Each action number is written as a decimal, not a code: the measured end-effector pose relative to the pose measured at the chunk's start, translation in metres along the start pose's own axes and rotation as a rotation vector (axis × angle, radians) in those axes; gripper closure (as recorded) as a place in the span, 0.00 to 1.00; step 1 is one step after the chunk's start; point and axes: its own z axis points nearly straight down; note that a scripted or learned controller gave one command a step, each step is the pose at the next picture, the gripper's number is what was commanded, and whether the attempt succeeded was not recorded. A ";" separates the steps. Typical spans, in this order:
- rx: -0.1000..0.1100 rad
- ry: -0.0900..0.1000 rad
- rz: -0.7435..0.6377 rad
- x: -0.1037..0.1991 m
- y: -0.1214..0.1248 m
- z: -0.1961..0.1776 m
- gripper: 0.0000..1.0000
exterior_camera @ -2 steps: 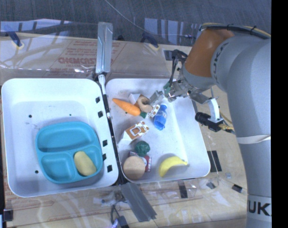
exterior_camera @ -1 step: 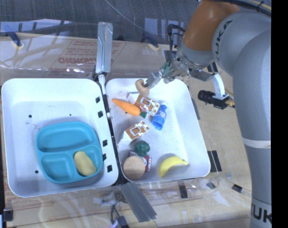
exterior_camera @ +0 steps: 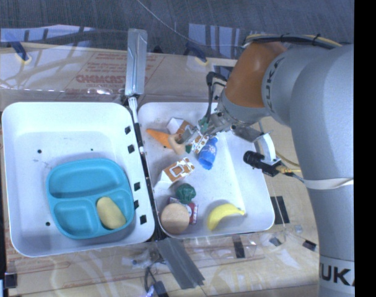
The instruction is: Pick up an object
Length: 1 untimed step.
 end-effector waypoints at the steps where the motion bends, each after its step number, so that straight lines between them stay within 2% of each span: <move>1: 0.016 0.012 -0.156 0.040 0.039 0.027 0.00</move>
